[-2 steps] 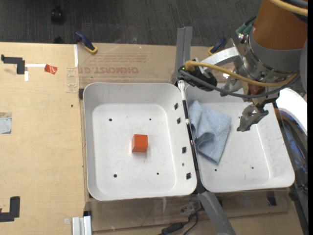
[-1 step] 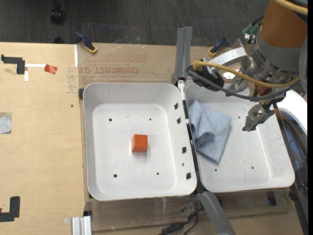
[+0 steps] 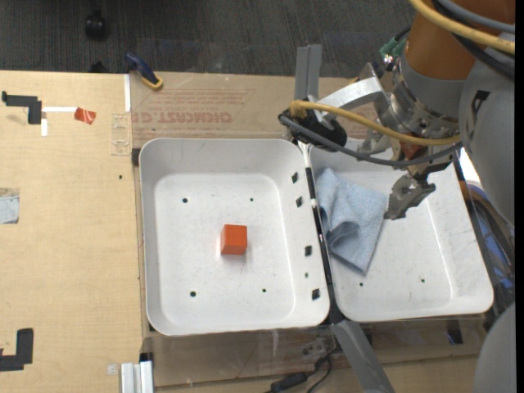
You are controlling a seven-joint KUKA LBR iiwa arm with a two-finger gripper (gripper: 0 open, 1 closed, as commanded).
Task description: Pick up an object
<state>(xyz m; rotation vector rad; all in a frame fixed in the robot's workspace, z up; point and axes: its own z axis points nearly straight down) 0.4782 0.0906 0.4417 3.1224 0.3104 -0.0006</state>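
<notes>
A small red cube (image 3: pixel 234 240) sits near the middle of the left white bin (image 3: pixel 164 285). A crumpled blue-grey cloth (image 3: pixel 350 219) lies in the left part of the right white bin (image 3: pixel 442 293), against the divider between the bins. My gripper (image 3: pixel 399 201) hangs low over the right bin, its tip right at the cloth's right edge. Whether it touches or holds the cloth is hidden by the wrist above it. The grey arm with its orange band (image 3: pixel 446 31) comes in from the upper right.
Cables (image 3: pixel 327 125) loop from the wrist over the bins' back rims. A grey post (image 3: pixel 309 68) stands behind the bins. A brown board with a blue and yellow clamp (image 3: pixel 143 70) lies behind the left bin.
</notes>
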